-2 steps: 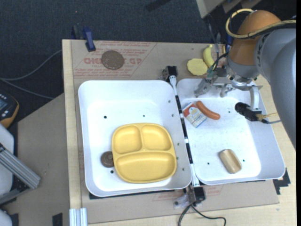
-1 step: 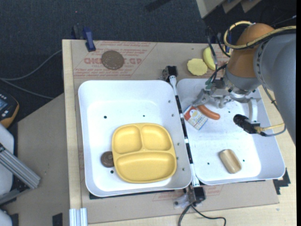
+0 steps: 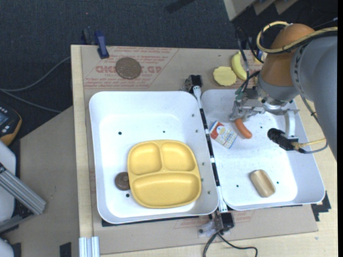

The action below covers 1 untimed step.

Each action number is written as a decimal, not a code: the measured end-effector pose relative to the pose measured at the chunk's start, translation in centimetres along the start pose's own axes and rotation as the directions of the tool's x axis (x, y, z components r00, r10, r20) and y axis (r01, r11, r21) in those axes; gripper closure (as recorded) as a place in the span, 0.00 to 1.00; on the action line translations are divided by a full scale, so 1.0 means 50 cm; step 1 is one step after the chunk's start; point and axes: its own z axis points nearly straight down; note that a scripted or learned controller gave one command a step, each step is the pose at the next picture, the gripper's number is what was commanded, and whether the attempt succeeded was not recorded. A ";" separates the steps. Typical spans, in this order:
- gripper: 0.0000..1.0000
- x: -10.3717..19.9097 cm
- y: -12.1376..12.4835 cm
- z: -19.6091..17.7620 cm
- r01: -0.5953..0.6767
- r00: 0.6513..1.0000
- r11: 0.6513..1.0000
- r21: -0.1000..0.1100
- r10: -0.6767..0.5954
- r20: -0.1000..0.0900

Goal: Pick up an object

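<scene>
Bench with two shallow white plastic bins. Left bin [image 3: 107, 143]: one yellow three-compartment plastic tray [image 3: 162, 173], lying flat toward the near edge; one small brown disc [image 3: 122, 181] touching the tray's left side. Right bin [image 3: 300, 189]: one small orange sausage-shaped toy [image 3: 243, 128], near the far left corner; one small white carton with blue and orange print [image 3: 223, 134], just beside the sausage on its left, close to the bin's left wall; one tan cylindrical block [image 3: 262, 183], toward the near edge, well apart from the others. On the bench beyond the right bin's far edge: a yellow round piece [image 3: 224, 75] and a yellow curved piece [image 3: 239, 66]. Two-finger gripper [image 3: 242, 111]: low over the right bin's far left corner, just above the orange sausage; fingers blurred together at this angle, open or closed cannot be told, nothing visibly held. Likely target: the orange sausage. Handling judgement: light, smooth, rounded, probably rigid plastic, inclined to roll or squirt out of a pinch. Best taken across its short width at mid-length, fingers astride the long axis. The carton alongside may obstruct the left finger.
</scene>
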 end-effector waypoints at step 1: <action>1.00 0.103 -0.107 -0.191 0.006 1.000 1.000 -0.001 -0.006 -0.004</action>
